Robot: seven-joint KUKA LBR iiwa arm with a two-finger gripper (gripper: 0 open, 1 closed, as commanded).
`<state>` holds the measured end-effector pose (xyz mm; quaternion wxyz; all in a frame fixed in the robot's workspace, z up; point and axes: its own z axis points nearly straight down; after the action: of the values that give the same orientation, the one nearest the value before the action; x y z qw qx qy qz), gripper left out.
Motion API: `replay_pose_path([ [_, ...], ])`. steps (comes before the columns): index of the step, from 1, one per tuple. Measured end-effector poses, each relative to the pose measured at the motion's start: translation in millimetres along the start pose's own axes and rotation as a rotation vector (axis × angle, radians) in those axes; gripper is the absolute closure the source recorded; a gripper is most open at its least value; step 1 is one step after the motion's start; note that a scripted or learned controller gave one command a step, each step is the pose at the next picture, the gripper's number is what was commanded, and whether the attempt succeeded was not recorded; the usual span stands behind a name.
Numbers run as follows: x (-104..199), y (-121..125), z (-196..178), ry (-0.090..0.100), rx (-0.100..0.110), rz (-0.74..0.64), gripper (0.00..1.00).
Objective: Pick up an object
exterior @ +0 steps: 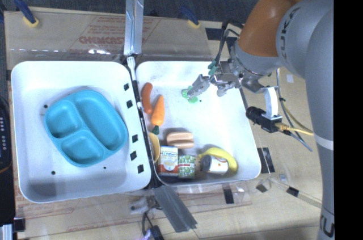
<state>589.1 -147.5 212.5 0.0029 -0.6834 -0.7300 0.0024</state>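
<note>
Near edge of right bin (pixel 249 137): banana (pixel 222 158), carton (pixel 177 162), hot dog (pixel 179 137); carrots (pixel 153 104) beyond, long axes running near-to-far. Pincer (pixel 195 89) at far end, right of carrots; finger state undeterminable, nothing visibly held.

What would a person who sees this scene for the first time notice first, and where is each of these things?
The bright blue divided tray lies in the left bin. The grey arm with its orange band reaches in from the right, its hand over the upper part of the right bin. Two carrots lie along that bin's left wall, and a hot dog, a banana and a small carton crowd its lower edge.
</note>
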Motion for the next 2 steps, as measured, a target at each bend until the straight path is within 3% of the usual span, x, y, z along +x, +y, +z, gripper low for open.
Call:
replay_pose_path([
  [1,-4,56,96,0.0,0.004,-0.026,0.0],
  [2,-62,49,82,-0.003,-0.005,-0.091,0.0],
])
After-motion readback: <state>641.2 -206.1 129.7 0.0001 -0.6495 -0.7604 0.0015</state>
